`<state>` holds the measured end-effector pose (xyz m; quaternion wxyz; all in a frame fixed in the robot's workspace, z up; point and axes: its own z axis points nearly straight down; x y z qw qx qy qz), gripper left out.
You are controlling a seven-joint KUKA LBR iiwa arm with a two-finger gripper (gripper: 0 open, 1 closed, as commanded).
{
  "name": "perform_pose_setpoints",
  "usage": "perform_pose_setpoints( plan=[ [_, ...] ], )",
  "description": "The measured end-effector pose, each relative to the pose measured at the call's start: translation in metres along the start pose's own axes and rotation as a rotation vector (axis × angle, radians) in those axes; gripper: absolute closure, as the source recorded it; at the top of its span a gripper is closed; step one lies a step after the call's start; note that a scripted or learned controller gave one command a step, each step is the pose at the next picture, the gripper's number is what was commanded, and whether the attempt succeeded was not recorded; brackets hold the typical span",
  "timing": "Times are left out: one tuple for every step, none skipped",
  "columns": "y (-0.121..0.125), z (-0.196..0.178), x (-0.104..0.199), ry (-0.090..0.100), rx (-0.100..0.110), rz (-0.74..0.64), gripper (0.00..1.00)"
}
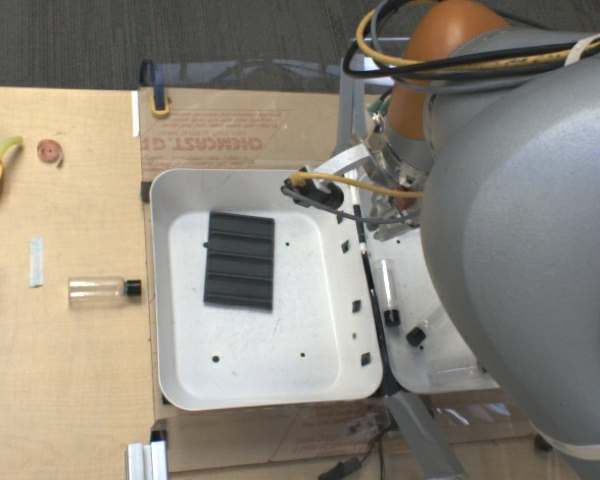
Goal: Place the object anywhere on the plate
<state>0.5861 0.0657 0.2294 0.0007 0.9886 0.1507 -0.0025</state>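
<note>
Hand (368, 206) of the grey arm hangs over the far end of the wall shared by the two shallow white bins, half buried under the wrist and a loop of yellow cable; I cannot tell whether it is clenched, released or grasping anything.

The flat black ribbed rectangular slab (240, 261), which I take to be the plate, lies in the left white bin (165, 268), toward its far left corner and clear of the walls. A slim white tube with a black cap (388, 295) and a small black block (415, 336) lie in the right white bin (435, 368), the tube just beside the shared wall. Either could be the object; I cannot say which.

The risks, as I judge them:
- The tube lies so close to the wall that a descent there could strike the rim or pinch nothing.
- A round tube set across ribs may roll off the slab.
- The slack cable could snag on the bin wall.
</note>
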Motion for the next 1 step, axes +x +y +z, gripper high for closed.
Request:
perform_pose_setpoints(
  plan=[
    [0.1408,-0.0709,-0.0073,-0.001,0.000,0.039,1.00]
  ],
)
